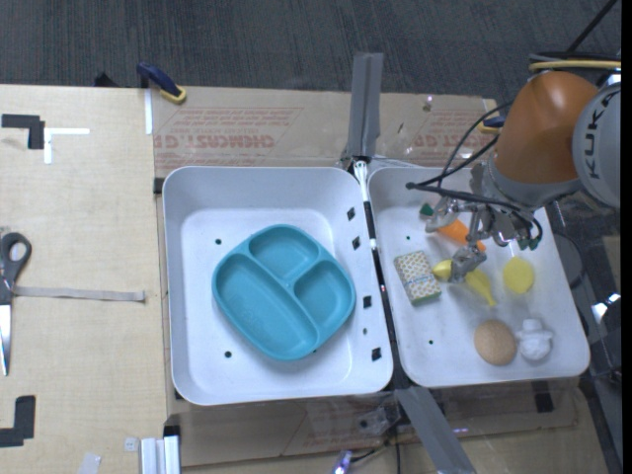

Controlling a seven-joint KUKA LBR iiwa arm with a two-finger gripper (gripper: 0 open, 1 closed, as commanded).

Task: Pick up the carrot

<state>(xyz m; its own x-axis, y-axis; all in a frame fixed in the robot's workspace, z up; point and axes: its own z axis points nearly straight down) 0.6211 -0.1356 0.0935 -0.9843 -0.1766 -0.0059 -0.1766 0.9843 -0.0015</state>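
A light wooden bench point(79, 363) fills the left side of the scene. A pair of scissors point(10, 265) lies at its left edge, with a strip of grey tape running from it toward the bins. At the far edge of the bench, a small blue and yellow clamp point(161, 81) sits beside a sheet of brown cardboard point(247, 131).

Two shallow white bins stand side by side. The left bin point(188, 225) holds a teal divided plate point(283, 291) with three compartments, lying flat near the bin's middle.

The right bin point(425, 354) holds several small items. A small patterned box point(418, 276) lies tilted near its left side. Just right of it is a yellow banana-shaped piece point(472, 279). The orange carrot point(453, 231) lies toward the far part of this bin, partly hidden under the gripper hardware. A yellow lemon-like piece point(519, 276) sits further right. Near the front edge rest a tan egg-shaped object point(495, 343) and, touching its right side, a small white object point(535, 342).

The grey arm point(553, 126) with its orange band reaches in from the right, over the far right part of this bin. The gripper point(472, 249) points down between the carrot and the banana-shaped piece. I cannot tell whether it is spread or pressed together, or whether it touches the carrot.
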